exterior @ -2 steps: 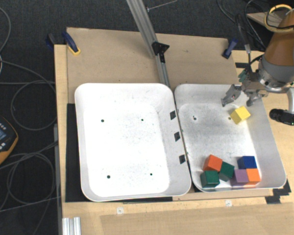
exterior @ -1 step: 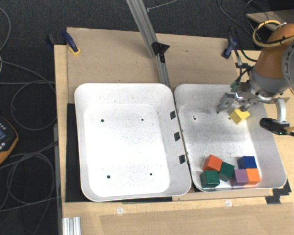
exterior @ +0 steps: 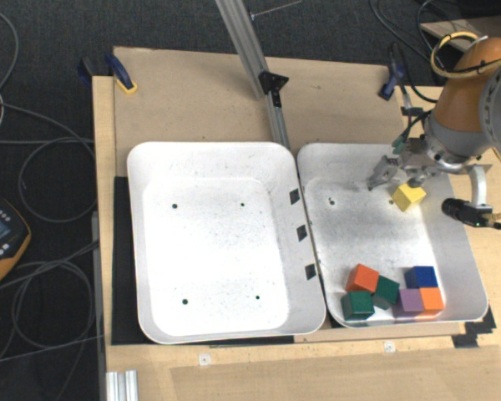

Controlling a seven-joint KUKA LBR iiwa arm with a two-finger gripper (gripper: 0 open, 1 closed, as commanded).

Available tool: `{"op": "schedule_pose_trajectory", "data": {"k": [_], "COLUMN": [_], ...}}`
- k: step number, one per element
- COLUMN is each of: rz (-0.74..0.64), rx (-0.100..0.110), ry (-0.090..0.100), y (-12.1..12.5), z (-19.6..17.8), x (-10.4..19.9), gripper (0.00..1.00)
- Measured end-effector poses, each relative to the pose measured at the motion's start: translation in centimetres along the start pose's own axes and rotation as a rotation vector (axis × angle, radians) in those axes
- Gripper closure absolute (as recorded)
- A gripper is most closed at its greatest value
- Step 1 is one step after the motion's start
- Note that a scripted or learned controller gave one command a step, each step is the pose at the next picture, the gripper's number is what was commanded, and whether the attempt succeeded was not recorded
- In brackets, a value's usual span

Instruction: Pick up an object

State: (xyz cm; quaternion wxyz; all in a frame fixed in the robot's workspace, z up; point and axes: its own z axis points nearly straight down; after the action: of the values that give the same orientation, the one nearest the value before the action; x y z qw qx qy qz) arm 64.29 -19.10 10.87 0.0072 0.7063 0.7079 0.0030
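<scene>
My gripper (exterior: 397, 180) hangs over the back of the right bin (exterior: 351, 224), on the grey arm with the orange band. Its fingers (exterior: 376, 179) are spread open. A yellow block (exterior: 409, 196) sits just under and slightly right of them, close to the near fingertip; I see nothing clamped between the fingers. Several more blocks cluster in the right bin's front corner: an orange one (exterior: 365, 277), two green ones (exterior: 358, 305), a blue one (exterior: 421, 276), a purple one (exterior: 411, 300) and another orange one (exterior: 432, 299).
The left bin (exterior: 150, 224) stands beside the right one, with a raised divider edge (exterior: 303, 232) between them. A metal post (exterior: 249, 48) slants up from the back of the bench. Cables trail off the bench at the left and top right.
</scene>
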Motion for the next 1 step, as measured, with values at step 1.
{"op": "schedule_pose_trajectory", "data": {"k": [1], "rz": [-0.001], "rx": [-0.006], "ry": [-0.001], "y": [0.18], "z": [-1.26], "x": [0.0], "gripper": [1.0]}}
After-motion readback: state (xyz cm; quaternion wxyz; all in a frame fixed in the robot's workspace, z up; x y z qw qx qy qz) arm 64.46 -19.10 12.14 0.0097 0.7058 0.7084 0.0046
